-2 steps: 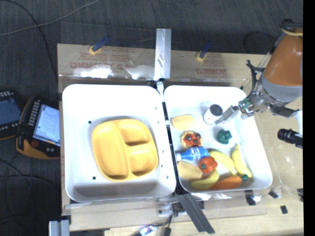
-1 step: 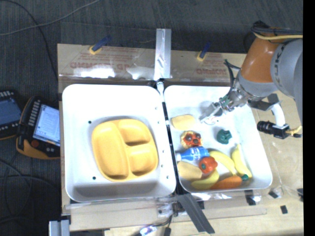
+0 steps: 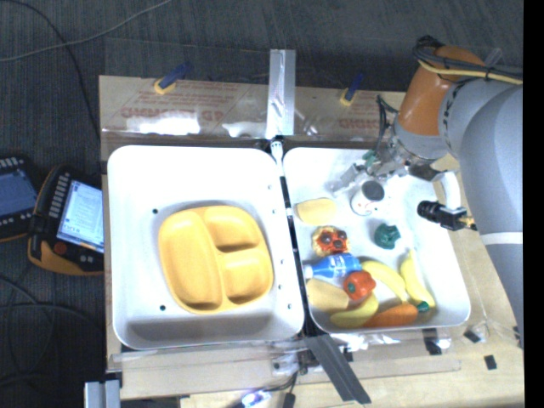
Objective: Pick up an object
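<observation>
The two-finger gripper (image 3: 361,177) sits over the upper part of the right shallow white plastic bin (image 3: 455,266), at the end of the grey arm with the orange band (image 3: 429,92) that enters from the right of the camera view. Whether the gripper is released or clenched cannot be told from this view; the metal parts at its tip are too small and too bright against the white floor. No object is visible in its grasp.

Task status, as a judgement: the pick is not yet done. All visible objects rest on the floor of the right bin, and none is lifted.

Positions relative to the gripper:
- The pale yellow rounded block (image 3: 315,209) lies nearest, just beside the gripper toward the bin divider.
- The small teal green lump (image 3: 388,235) lies near, below the gripper.
- The round orange and dark patterned object (image 3: 330,240) lies near, below the block.
- The blue and white packet (image 3: 334,266), the red tomato-shaped toy (image 3: 359,285), the yellow plastic bananas (image 3: 414,280) and the orange carrot-shaped toy (image 3: 393,315) crowd the lower end of the bin, well apart from the gripper.

The left shallow white bin (image 3: 136,228) holds a yellow compartmented plastic tray (image 3: 215,256), which stands far from the gripper.

Remaining work: descend onto one object, close on it and lift.
</observation>
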